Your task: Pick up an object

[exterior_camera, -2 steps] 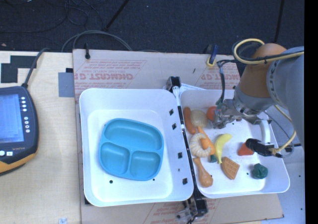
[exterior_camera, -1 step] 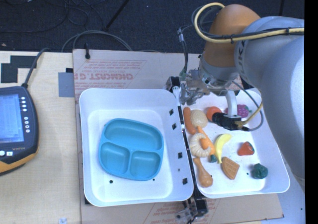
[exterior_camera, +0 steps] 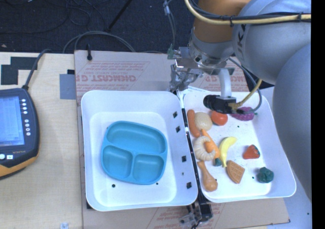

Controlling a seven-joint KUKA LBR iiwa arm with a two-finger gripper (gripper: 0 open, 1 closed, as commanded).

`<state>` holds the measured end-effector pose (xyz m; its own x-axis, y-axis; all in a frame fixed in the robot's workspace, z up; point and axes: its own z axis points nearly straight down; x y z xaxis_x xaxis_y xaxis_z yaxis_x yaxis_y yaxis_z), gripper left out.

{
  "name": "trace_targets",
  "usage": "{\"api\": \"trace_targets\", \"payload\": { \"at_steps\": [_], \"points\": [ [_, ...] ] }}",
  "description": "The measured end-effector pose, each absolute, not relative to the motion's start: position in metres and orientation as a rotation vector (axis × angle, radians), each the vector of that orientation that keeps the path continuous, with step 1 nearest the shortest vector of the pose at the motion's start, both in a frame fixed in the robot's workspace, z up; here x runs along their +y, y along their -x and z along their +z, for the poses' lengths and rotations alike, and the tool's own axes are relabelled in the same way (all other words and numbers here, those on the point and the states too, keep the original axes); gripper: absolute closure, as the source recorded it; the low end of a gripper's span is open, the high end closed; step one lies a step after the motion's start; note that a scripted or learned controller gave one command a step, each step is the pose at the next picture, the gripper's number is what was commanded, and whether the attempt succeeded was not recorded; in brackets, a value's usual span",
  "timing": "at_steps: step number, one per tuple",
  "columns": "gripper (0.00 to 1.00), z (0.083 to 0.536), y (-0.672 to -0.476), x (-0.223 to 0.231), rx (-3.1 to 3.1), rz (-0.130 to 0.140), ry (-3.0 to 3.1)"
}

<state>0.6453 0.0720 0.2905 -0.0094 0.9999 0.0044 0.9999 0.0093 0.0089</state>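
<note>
Orange-banded arm's gripper hovers over the right bin's back-left corner, can't tell its state, nothing grabbed, so next I'd drop onto the toy carrot just below it.

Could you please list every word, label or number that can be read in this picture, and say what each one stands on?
"CHEMCRZT" or near it, in red, upside down and partly blurred, on the cardboard sheet behind the white bins.
Fainter red lines beneath it on that sheet: too blurred to read.
Red print on the cardboard's front edge: too small to read.
Screen text on the handheld pendant at left: too small to read.
</note>
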Motion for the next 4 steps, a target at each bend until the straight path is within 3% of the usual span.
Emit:
{"api": "trace_targets", "payload": {
  "at_steps": [1, 4],
  "points": [
    [1.00, 0.180, -0.641, 0.073, 2.229, -0.018, -2.227],
    [1.00, 0.216, -0.643, 0.072, 2.237, -0.017, -2.217]
  ]
}}
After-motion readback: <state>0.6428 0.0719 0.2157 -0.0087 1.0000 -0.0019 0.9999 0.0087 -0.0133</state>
